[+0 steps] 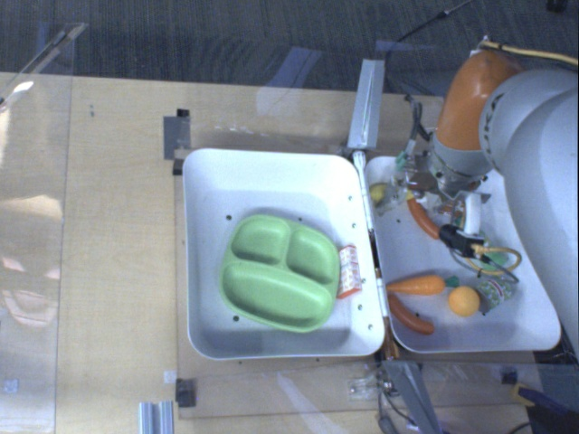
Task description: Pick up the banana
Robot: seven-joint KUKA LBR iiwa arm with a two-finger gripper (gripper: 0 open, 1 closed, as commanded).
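A small pale yellow piece (377,193) shows at the upper left corner of the right bin (534,333). Most of it is hidden, and I cannot tell whether it is the banana. My gripper (409,188) hangs low over that same corner, right beside the yellow piece, with the grey arm and its orange band (470,98) above it. A red-orange sausage-shaped thing (422,218) lies just below the gripper.
The right bin also holds a carrot (418,286), an orange (464,302) and a brown-red sausage (410,316). Cables (488,262) trail from the wrist over this bin. In the left bin (204,333) lie a green divided plate (280,271) and a small red packet (349,269).
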